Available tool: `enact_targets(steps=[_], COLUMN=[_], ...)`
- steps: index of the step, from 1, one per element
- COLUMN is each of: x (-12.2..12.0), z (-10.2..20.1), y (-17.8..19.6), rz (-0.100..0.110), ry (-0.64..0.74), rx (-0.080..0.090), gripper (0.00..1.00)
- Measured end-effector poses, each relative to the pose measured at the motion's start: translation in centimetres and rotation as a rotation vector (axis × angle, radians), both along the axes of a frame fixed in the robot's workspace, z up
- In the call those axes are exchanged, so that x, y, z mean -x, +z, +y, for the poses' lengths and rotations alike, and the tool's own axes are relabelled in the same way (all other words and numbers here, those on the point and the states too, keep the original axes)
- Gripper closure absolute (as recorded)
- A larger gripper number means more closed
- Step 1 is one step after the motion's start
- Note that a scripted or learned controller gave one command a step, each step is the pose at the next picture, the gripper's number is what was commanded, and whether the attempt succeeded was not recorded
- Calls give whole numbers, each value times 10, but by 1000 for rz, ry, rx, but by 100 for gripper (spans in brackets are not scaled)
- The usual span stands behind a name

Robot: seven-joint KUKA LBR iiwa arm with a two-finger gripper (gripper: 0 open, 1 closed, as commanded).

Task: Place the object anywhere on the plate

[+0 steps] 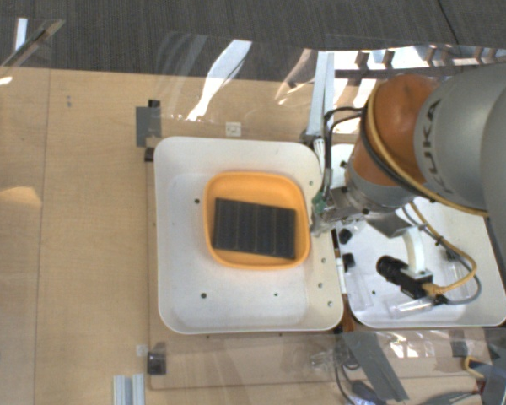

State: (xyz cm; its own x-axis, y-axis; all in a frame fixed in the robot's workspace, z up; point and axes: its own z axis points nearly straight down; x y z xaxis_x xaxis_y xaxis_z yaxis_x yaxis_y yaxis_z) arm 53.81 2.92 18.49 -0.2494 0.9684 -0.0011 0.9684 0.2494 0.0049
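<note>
The dark ribbed rectangular object (pixel 255 228) lies flat in the middle of the orange plate (pixel 253 184), its edges inside the plate's rim. The plate sits in the left white bin (pixel 185 294), a little above that bin's centre. The 2 bins stand side by side on the tabletop (pixel 67 226). The grey arm (pixel 464 133), with its orange band (pixel 396 116), hangs over the right bin (pixel 367 298), close to the edge the 2 bins share. Its jaws are hidden under the wrist, so I cannot tell whether they are released or clenched.
</note>
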Motion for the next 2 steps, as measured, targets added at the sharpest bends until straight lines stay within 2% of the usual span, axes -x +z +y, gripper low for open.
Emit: enact_targets(steps=[1, 2], x=[-25, -25], z=[65, 65], y=[0, 0], rz=[-1, -1], ry=[128, 128], rx=[-1, 0], gripper=[100, 0])
